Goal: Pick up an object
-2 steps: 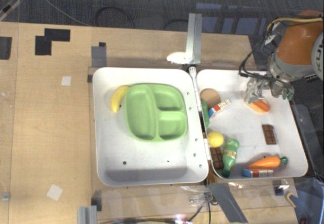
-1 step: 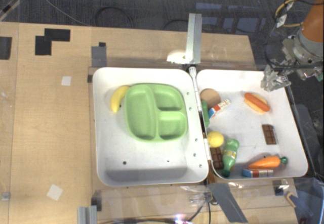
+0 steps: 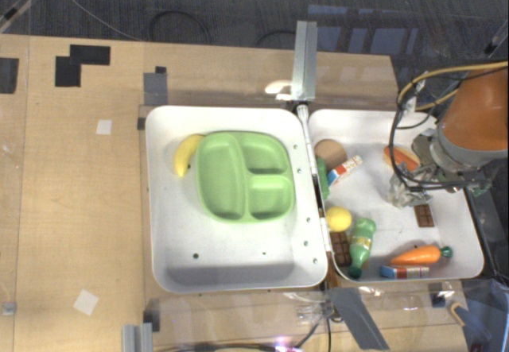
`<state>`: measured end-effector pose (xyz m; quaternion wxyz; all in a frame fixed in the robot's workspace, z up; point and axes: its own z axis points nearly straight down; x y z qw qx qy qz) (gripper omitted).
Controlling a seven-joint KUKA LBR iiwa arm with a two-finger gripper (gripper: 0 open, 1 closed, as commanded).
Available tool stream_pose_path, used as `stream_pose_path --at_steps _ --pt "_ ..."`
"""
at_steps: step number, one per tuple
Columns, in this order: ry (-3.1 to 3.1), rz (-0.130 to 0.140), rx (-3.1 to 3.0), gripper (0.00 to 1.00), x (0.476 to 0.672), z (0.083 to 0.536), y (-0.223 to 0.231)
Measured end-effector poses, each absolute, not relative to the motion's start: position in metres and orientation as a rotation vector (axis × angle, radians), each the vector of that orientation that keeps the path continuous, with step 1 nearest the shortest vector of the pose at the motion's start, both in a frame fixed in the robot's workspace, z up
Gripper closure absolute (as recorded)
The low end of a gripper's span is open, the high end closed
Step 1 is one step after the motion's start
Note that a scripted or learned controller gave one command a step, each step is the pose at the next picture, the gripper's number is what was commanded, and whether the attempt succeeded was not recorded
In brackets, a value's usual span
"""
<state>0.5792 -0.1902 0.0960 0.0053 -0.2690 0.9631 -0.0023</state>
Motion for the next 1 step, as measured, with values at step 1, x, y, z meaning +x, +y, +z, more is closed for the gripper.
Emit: stream_pose_path --at_steps 1 --pt "2.977 -0.018 -0.931 1.0 0.6628 0.2282 -0.1957"
